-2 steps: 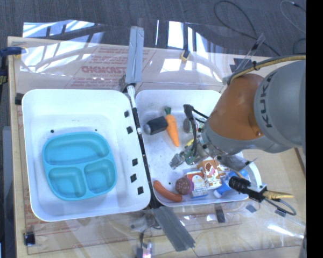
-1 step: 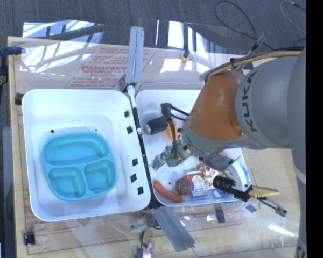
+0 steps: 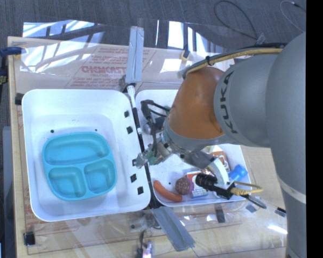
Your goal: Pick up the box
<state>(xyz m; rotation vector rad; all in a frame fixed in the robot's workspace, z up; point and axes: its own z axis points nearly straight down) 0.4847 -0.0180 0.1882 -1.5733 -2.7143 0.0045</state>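
hand point(image 3: 152, 156) low in right bin point(image 3: 167, 98), by its left wall; grip state cannot tell | box point(image 3: 219, 158) right of hand, partly under arm point(image 3: 247, 101) | sausage point(image 3: 167, 192) below hand | tray point(image 3: 78, 164) left, well apart

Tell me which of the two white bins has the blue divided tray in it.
The left bin. A blue three-compartment tray lies flat on its floor, while the right bin holds small clutter under the arm, including a hot dog.

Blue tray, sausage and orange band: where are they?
Blue tray point(image 3: 78, 165), camera view, middle divider.
Sausage point(image 3: 167, 192), camera view, its middle.
Orange band point(image 3: 199, 104), camera view, broad top surface.
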